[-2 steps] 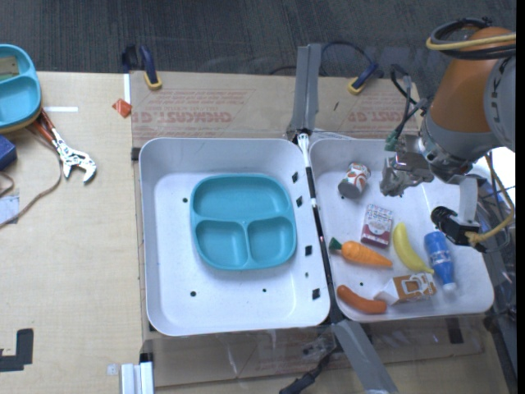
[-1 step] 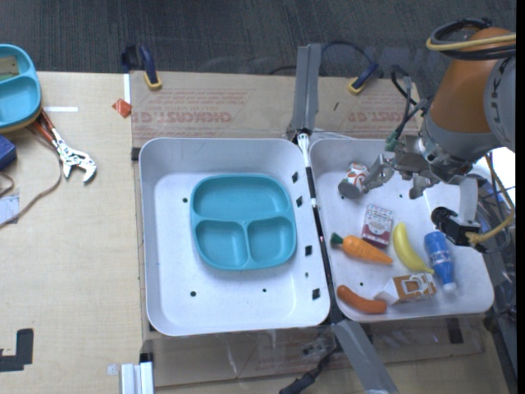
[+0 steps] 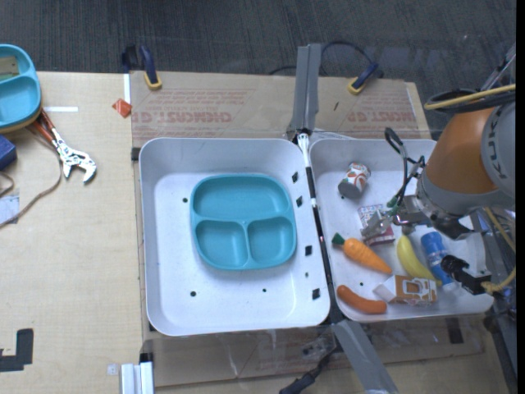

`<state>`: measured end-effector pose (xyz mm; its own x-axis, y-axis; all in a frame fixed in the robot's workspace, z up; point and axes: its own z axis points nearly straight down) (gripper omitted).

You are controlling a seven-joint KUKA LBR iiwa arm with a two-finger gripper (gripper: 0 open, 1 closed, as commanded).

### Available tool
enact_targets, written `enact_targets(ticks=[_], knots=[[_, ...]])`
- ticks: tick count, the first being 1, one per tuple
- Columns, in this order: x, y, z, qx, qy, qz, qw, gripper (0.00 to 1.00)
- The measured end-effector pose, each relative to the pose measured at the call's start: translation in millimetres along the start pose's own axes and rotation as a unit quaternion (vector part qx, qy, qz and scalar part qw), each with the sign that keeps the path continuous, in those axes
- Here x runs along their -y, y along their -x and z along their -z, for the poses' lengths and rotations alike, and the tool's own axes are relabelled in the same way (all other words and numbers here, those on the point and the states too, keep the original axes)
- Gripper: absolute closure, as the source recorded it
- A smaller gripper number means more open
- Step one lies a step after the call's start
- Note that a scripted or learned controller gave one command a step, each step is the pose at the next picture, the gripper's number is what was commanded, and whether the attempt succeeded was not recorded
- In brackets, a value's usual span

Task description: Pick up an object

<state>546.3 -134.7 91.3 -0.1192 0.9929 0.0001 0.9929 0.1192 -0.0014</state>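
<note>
Red mirrored lettering on cardboard (image 3: 246,105) behind both bins, illegible

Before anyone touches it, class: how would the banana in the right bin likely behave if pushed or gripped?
The banana is curved and smooth-skinned, so it would probably pivot or slide on the white bin floor rather than roll straight. Its glossy look suggests a light plastic toy, likely stiff. The carrot and blue bottle lie close by, so a push may nudge them.
</note>
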Motion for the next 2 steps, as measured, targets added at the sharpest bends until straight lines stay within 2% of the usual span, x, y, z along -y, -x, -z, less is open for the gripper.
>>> enact_targets(ticks=[1,2], knots=[[0.4,1.3,8.9,0.0,0.0,-0.002,1.0,1.0],[-97.6,-56.3,101.1,0.001,0.001,-0.01,0.9999,1.0]])
